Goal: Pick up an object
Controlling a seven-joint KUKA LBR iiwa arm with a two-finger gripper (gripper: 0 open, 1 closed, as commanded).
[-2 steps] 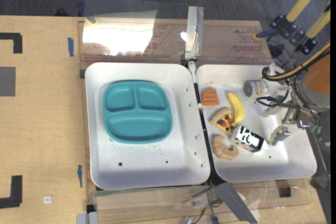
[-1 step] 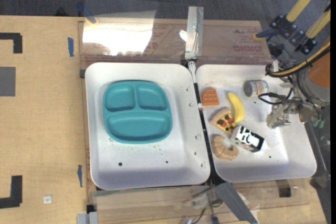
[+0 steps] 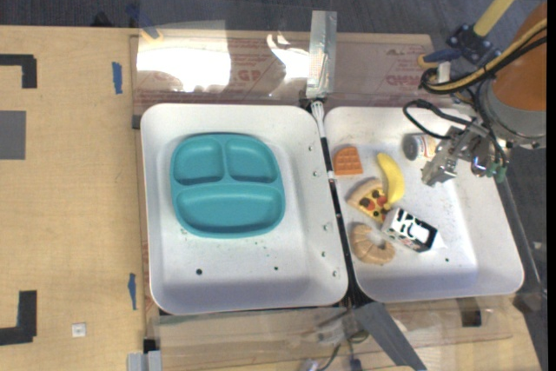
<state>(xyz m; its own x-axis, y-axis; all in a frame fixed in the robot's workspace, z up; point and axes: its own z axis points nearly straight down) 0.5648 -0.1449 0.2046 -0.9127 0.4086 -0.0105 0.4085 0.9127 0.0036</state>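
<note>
Nothing lifted yet, judging from the camera view: gripper (image 3: 440, 169) hanging over the far right part of the right bin (image 3: 486, 274), well right of the banana (image 3: 393, 178), with no object between it and the bin floor that looks carried. Finger spread impossible to tell at this size and angle. Whole pick left to do, by this reading: choosing, descending, closing, raising.

Counted in the right bin: one banana, one orange waffle-like piece (image 3: 347, 160) far left, one pizza slice toy (image 3: 372, 202), one round bagel-like item (image 3: 373, 244) near left, one black-and-white packet (image 3: 410, 230), one small silver can (image 3: 413, 145) just left of the gripper. Six candidates, clustered toward the left half.

Counted in the left bin (image 3: 174, 274): one teal divided tray (image 3: 228, 185).
</note>
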